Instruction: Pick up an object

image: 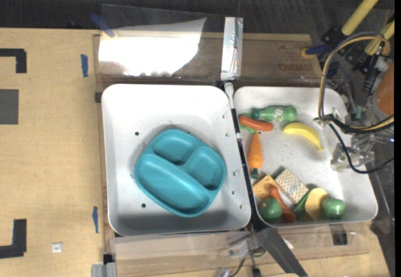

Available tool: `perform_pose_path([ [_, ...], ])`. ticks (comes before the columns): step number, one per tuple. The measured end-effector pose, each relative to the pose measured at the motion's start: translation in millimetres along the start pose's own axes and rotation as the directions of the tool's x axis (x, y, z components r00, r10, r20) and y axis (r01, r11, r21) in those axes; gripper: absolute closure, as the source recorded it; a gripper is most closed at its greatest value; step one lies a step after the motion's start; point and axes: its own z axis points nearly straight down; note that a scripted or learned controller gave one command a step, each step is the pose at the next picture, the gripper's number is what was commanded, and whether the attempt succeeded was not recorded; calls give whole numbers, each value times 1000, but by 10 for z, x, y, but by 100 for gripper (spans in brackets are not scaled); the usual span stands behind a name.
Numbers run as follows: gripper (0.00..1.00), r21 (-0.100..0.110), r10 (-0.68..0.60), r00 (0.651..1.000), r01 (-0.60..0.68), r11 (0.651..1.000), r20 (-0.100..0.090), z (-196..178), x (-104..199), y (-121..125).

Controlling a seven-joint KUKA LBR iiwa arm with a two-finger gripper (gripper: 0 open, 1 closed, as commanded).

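At right edge of right bin, gripper low over white floor, finger opening impossible to tell amid cables. Just left, apart from it: banana. Further left: green bottle, hot dog, carrot. Crowded along near wall: more toy food. Open floor between banana and near cluster. Left bin: teal divided plate.

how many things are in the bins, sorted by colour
Teal: 1, the teal plastic divided plate in the left white bin
Green: 3, a green toy bottle and two round green toy fruits
Yellow: 2, a yellow toy banana and a yellow piece
Orange: 1, an orange toy carrot
Red: 1, a red toy sausage
Patterned: 1, a checked box
Total: 9
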Motion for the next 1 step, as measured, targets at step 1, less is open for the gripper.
perform_pose_path([
  [1, 100, 1, -186, 982, 186, 982, 1, -11, -128, -430],
])
